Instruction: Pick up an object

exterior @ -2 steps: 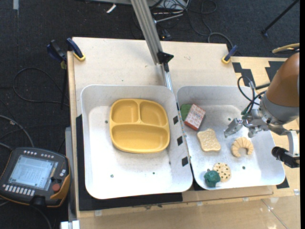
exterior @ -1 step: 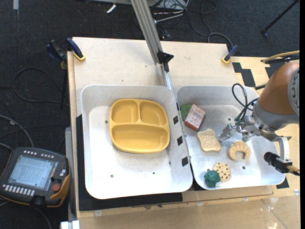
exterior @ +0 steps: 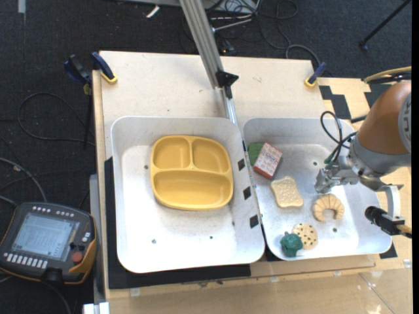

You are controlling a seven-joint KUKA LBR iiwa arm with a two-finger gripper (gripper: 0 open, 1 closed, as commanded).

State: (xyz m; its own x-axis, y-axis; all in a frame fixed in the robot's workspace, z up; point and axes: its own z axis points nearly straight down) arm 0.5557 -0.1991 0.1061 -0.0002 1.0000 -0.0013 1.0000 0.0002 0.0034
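The right bin [exterior: 294, 133] holds several small items: a red and green box [exterior: 266, 159], a beige bread slice [exterior: 287, 192], a croissant [exterior: 328, 209], a cookie [exterior: 305, 235] and a green broccoli piece [exterior: 291, 243]. My gripper [exterior: 325, 180] hangs low over the right side of that bin, just above the croissant and right of the bread slice. Nothing shows between its fingers. The arm's orange band [exterior: 387, 126] sits at the right edge.
The left bin [exterior: 131, 234] carries a yellow divided tray [exterior: 192, 172]. A metal pole [exterior: 206, 44] slants down to the divider between the bins. A teach pendant [exterior: 46, 241] lies on the floor at lower left. Clamps [exterior: 105, 70] grip the bench corners.
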